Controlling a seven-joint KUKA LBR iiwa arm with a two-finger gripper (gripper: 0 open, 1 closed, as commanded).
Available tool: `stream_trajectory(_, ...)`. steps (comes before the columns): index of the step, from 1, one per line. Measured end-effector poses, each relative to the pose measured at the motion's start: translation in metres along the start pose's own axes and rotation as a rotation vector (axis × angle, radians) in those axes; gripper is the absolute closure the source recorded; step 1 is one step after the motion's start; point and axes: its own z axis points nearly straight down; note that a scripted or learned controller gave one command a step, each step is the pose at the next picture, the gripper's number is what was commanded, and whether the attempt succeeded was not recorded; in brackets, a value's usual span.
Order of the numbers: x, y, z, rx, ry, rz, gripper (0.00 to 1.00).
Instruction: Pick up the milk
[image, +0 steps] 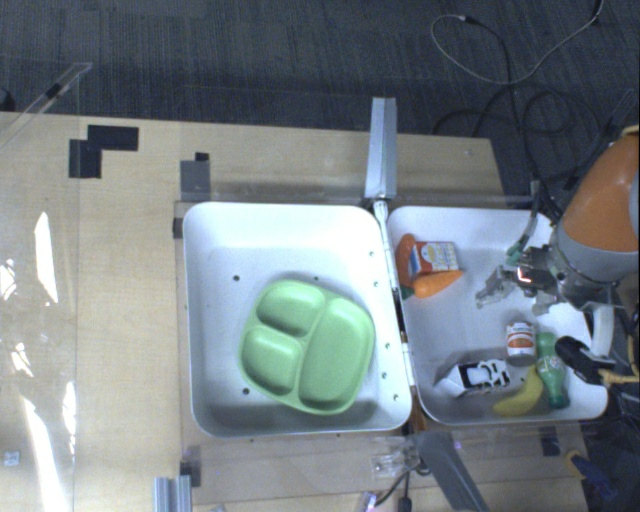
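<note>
The pale wooden desk (100, 330) carries two shallow white bins side by side. The left bin (215, 250) holds a green divided plate (308, 346) with three compartments, lying slightly toward the bin's near right. The right bin (470, 235) holds the smaller things. The grey arm (600, 215) with its orange band reaches in from the right edge, and its end effector (512, 275) hangs over the middle of the right bin, tilted toward the left; whether it is released or clenched cannot be told, and nothing shows between its tips.

Against the right bin's left wall lies an orange packet (428, 257) with a printed label too small to read, and an orange carrot-like piece (437, 284) rests just beneath it. Near the front wall lies the milk (484, 376), a small white carton with black patches, on its side; no writing on it can be read. It lies nearer the camera than the end effector and apart from it. A yellow banana (522, 398) touches the carton's right, a green bottle (552, 372) lies beside that, and a small jar (519, 341) with an unreadable label stands just behind.
</note>
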Motion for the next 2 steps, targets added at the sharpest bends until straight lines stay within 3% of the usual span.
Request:
stream_trajectory(1, 0.030, -0.056, 0.074, -0.010, 0.000, -0.239, 0.00)
stream_trajectory(2, 0.003, -0.053, -0.154, -0.006, -0.003, -0.180, 0.00)
